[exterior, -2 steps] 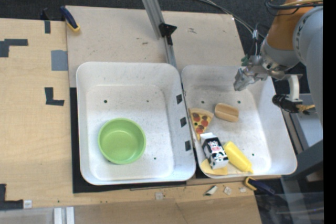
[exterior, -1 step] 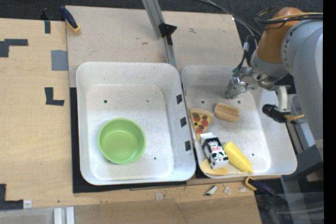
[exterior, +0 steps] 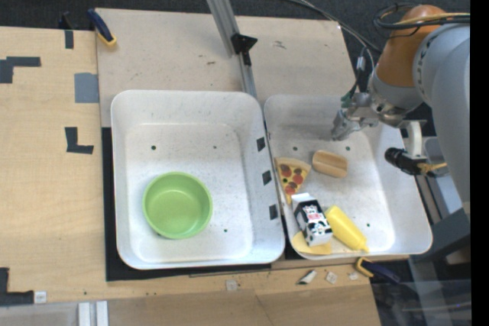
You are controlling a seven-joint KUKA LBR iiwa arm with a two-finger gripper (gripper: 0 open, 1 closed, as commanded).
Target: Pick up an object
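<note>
My gripper [exterior: 341, 129] hangs over the back right part of the right bin [exterior: 397, 237], its tips close together and nothing visible between them. A tan bread-like block [exterior: 329, 163] lies just in front of it and slightly left. A pizza slice [exterior: 291, 175] rests near the bin's left wall. Toward the front sit a small black and white carton [exterior: 311, 217], a yellow corn-like piece [exterior: 348, 230] and a flat yellow piece [exterior: 312, 243] under the carton.
The left bin [exterior: 134, 114] holds a green bowl [exterior: 177, 204] at its front left. A grey metal pole [exterior: 221, 8] slants down to the divide between the bins. Cables [exterior: 321, 11] trail behind the right bin.
</note>
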